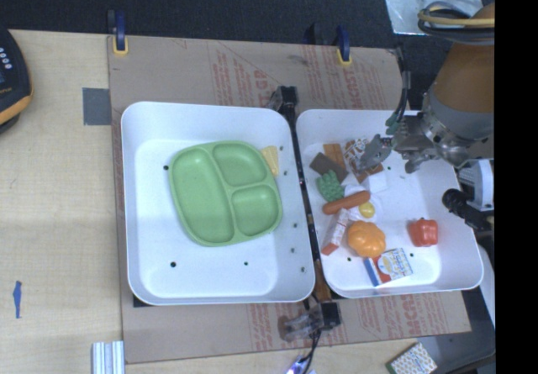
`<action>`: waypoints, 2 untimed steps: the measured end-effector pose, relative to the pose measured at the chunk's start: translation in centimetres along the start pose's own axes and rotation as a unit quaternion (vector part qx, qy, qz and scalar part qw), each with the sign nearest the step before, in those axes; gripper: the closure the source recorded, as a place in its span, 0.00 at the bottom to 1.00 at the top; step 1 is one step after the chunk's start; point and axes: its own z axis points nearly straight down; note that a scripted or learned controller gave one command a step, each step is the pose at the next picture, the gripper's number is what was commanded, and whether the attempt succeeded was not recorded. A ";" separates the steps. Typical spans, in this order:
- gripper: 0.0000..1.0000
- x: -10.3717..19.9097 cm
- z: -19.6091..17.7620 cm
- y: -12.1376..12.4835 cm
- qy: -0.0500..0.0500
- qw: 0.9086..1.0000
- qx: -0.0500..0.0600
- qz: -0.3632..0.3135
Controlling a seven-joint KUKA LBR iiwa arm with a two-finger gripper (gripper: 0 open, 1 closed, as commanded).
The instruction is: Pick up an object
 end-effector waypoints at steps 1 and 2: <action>0.00 -2.5 13.4 -4.2 0.001 1.000 0.003 0.001; 0.00 -0.7 12.8 2.4 0.000 1.000 -0.001 -0.001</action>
